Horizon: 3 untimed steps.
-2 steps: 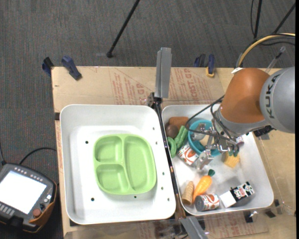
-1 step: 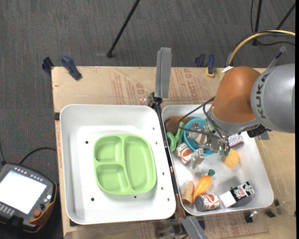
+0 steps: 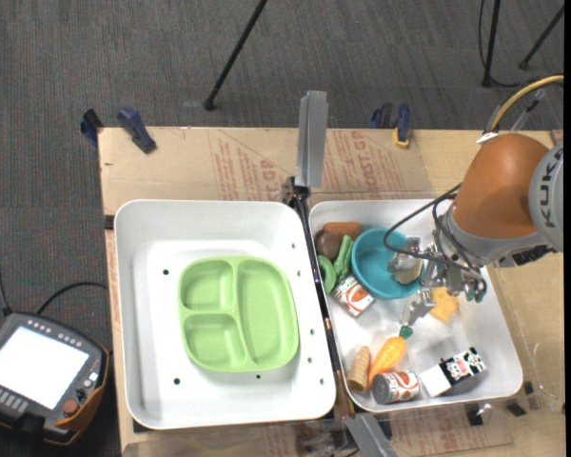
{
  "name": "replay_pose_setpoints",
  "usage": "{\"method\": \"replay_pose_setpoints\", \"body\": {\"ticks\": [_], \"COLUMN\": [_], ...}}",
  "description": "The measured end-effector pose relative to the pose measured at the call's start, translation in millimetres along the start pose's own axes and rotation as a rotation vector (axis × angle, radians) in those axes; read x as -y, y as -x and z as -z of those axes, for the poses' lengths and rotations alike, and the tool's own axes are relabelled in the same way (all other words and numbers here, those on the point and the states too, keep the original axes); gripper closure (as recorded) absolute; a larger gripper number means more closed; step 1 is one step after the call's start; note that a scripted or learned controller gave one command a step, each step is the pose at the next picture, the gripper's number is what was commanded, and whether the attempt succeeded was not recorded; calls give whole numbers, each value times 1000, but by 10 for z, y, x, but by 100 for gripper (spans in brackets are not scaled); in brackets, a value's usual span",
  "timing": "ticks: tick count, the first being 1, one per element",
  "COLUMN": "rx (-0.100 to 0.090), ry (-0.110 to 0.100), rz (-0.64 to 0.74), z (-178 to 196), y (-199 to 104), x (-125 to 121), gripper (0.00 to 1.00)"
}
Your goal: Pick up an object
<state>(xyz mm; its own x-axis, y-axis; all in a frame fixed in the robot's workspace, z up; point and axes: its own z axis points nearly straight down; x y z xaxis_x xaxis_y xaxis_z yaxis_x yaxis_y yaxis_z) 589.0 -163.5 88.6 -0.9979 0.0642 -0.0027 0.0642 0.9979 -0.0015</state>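
Looking down at a slant: a cardboard-topped worktop [image 3: 219, 160] carries two shallow white bins side by side.
Arm: grey with an orange band [image 3: 500, 188] above the wrist, reaching in from the right over the right bin [image 3: 500, 350].
Pincer [image 3: 428, 288]: low over the middle of the right bin, pointing down; I cannot tell how wide it stands or whether anything sits between its tips.
Yellow piece [image 3: 443, 305]: a small yellow-orange object, the thing nearest the pincer, just beside its tips on the right and slightly toward the near edge; touching or apart cannot be told.
Teal bowl [image 3: 379, 260]: just left of the pincer, its rim partly under the wrist hardware.
Toy carrot [image 3: 390, 353]: orange with a green top, lying tilted below the pincer, toward the near edge of the bin.
Red-and-white can [image 3: 354, 296]: on its side, touching the bowl's lower left edge.
Second can [image 3: 397, 386]: on its side at the near edge of the bin, just below the carrot.
Cone [image 3: 360, 367]: a tan cone-shaped toy just left of the carrot.
Black-and-white carton [image 3: 455, 369]: cow-patterned, in the near right part of the bin.
Far left corner of right bin: a brown item [image 3: 341, 230] and a green item [image 3: 328, 272], too small to name.
Left bin [image 3: 143, 246]: holds a light green divided plate [image 3: 238, 313] with three compartments.
Floor at lower left: a handheld control tablet [image 3: 38, 374] with a lit screen.
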Motion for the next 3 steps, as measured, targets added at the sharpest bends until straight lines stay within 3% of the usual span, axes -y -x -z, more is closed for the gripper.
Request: {"method": "replay_pose_setpoints", "body": {"ticks": [1,2,3], "rx": [10,9,5], "ry": [2,3,-1], "rz": [6,7,26], "z": [132,127,32], "y": [35,34,52], "x": [-39,-42,-710], "gripper": [100,0,0]}}
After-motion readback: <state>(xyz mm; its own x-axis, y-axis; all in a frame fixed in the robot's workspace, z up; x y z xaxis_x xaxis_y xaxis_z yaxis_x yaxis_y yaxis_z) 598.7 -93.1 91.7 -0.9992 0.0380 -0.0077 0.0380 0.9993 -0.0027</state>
